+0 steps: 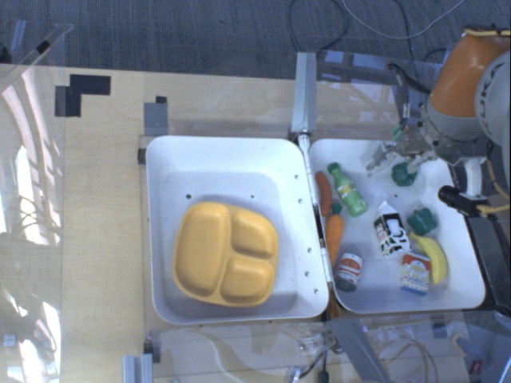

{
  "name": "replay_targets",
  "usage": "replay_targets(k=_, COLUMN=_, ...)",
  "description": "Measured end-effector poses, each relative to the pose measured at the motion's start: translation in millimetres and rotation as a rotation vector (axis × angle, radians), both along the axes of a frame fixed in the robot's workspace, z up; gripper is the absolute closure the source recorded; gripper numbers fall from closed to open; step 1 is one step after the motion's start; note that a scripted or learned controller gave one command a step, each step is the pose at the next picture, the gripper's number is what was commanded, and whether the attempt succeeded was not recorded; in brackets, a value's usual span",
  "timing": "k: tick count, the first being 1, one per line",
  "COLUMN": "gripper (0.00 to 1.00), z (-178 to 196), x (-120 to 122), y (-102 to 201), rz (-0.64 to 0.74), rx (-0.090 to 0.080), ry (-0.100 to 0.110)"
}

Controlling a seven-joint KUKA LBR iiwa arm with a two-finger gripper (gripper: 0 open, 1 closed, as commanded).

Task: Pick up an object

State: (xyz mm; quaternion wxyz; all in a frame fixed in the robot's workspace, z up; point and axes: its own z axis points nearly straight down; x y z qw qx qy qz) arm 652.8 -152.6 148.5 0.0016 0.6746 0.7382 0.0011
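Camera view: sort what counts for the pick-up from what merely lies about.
For the job:
- two-finger gripper
- green plastic bottle
- orange carrot
- yellow banana
- small round tin

Lying about:
- yellow three-compartment tray
- black cables

Robot lab: bench [96,238] with white bins [160,214], loose cables [351,6].

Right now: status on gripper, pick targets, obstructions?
Gripper over right bin's far edge, nothing seen held. Small green object just beneath it. Banana, carrot, green bottle lie loose. Yellow tray in left bin.
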Motion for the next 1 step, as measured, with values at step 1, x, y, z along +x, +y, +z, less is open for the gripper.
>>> replay_targets(k=1, gripper=0.00, z=-57.3, x=-61.7, y=-46.3, rz=0.053, rx=0.000, ry=0.000)
